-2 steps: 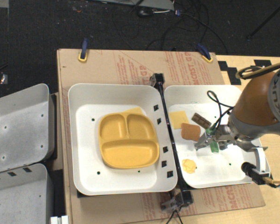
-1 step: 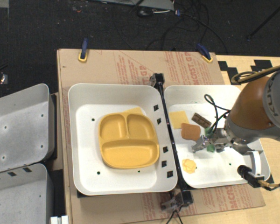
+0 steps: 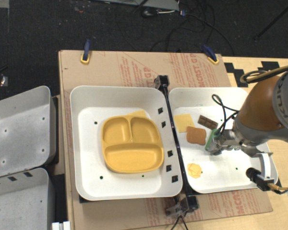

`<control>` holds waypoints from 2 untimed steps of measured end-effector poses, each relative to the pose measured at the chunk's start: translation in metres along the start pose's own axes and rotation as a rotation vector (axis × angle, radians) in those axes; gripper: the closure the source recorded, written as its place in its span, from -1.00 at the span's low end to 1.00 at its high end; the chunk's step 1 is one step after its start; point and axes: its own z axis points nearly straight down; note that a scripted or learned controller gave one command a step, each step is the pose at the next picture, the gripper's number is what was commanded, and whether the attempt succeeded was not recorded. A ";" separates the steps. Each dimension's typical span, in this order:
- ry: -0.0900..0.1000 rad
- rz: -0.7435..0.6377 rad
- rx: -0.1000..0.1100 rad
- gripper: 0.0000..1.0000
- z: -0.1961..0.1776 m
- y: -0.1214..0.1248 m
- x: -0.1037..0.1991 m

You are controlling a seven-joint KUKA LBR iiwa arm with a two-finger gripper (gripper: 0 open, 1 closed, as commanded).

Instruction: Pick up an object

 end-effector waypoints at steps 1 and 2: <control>-0.002 -0.006 -0.006 1.00 -0.061 0.006 0.005; -0.003 -0.007 -0.008 1.00 -0.124 0.012 0.007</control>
